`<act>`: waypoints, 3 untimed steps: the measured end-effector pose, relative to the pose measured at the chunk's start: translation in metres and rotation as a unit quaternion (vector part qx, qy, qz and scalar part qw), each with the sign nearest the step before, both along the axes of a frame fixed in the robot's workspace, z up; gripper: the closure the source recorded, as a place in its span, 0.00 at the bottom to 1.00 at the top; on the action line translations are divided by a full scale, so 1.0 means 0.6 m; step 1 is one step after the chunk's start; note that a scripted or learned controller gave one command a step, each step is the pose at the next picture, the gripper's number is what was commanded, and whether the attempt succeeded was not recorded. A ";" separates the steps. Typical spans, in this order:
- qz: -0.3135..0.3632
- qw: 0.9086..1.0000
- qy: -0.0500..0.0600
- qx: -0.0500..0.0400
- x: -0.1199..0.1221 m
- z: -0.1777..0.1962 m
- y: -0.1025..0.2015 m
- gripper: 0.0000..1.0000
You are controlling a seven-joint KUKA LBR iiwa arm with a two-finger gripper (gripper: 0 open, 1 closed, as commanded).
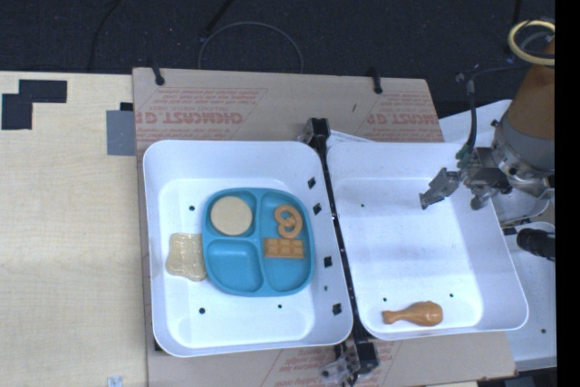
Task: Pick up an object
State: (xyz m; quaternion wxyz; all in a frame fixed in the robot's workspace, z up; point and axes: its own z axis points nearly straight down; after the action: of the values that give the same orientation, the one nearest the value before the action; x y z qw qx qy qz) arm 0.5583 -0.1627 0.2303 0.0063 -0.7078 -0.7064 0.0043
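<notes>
**Arm at the right rim, drumstick lying free in the right-hand bin**

Two shallow white bins sit side by side on a cardboard sheet (281, 109) in the lower middle of the frame. The left bin (172, 322) contains a blue divided tray (237, 272). In the tray's upper left compartment lies a round tan disc (230, 215); the upper right compartment holds a pretzel (287, 219); below the pretzel rests a small waffle-like square (284, 248). A pale, slice-shaped piece (187, 256) lies on the bin floor, touching the tray's left edge.

The right bin (408, 231) holds a single toy drumstick (414, 314), lying flat near the lower wall, its narrow end pointing toward the left of the frame.

The grey arm (530, 127) enters at the right edge of the frame. Its gripper (459, 188) hangs over the bin's upper right area, well apart from the drumstick. The fingers (438, 188) appear spread, with nothing between them, though dark parts at the wrist make the far finger hard to read. A pale wooden surface (63, 240) fills the left of the frame.
</notes>
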 end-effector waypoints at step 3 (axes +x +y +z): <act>0.001 1.000 -0.003 0.000 -0.009 -0.182 -0.007 0.00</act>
State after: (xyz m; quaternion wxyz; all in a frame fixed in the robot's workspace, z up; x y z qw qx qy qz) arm 0.5528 -0.1671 0.1211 0.0039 -0.7072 -0.7070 0.0021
